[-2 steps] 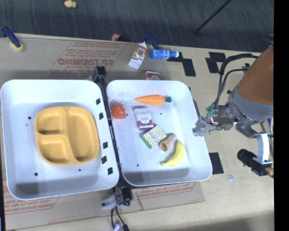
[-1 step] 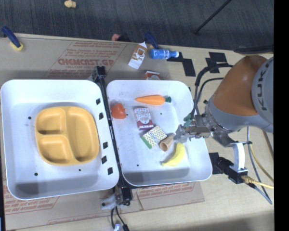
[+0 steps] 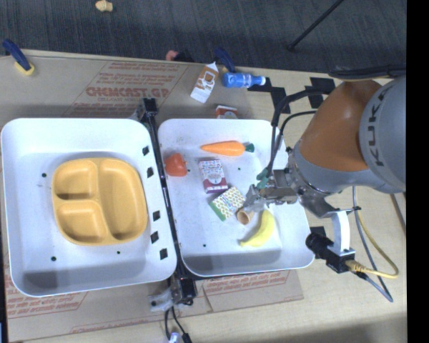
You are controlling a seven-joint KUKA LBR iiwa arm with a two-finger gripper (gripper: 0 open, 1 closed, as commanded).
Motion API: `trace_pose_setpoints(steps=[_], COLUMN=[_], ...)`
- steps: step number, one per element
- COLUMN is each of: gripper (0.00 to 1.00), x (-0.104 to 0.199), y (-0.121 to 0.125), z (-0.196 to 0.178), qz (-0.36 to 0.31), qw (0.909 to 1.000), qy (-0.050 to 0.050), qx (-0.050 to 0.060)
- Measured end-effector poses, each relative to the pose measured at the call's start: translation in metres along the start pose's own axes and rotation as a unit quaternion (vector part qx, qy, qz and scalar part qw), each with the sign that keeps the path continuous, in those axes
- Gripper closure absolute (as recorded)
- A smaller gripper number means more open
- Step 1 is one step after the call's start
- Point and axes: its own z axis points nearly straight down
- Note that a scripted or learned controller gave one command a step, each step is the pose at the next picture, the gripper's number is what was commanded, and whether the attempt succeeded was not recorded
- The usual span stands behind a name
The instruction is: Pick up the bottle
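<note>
- The left bin (image 3: 14, 191) holds a yellow divided plate (image 3: 99, 199), lying a little left of its middle.
- The right bin (image 3: 200, 257) holds a carrot (image 3: 224, 148) near its far wall, a small red-orange item (image 3: 175, 165) by its left wall, a dark red packet (image 3: 212, 175) in the middle, a green patterned packet (image 3: 227, 201) just nearer than that, and a banana (image 3: 260, 230) at the near right.
- The gripper (image 3: 252, 200) is low over the right bin, just beside the green patterned packet and just beyond the banana; whether it is released or clenched I cannot tell, and nothing is seen between its tips.
- The bottle (image 3: 242, 81), blue with a white cap, lies on its side on the bench beyond the right bin, outside both bins and well apart from the gripper.
- A small carton (image 3: 205, 82) lies just left of the bottle, and another small packet (image 3: 226, 111) sits at the right bin's far rim.
- The arm (image 3: 343, 138) covers the right bin's right edge; black cables run between it and the bottle.
- Open floor shows in the right bin's near left part.
</note>
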Motion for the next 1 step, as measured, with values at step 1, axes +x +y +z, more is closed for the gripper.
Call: trace_pose_setpoints(steps=[1], gripper=[1.0], x=[-0.0657], y=[-0.0013], z=[0.0076], qz=[-0.016], qw=[0.9999], qy=[-0.001], qx=[-0.001])
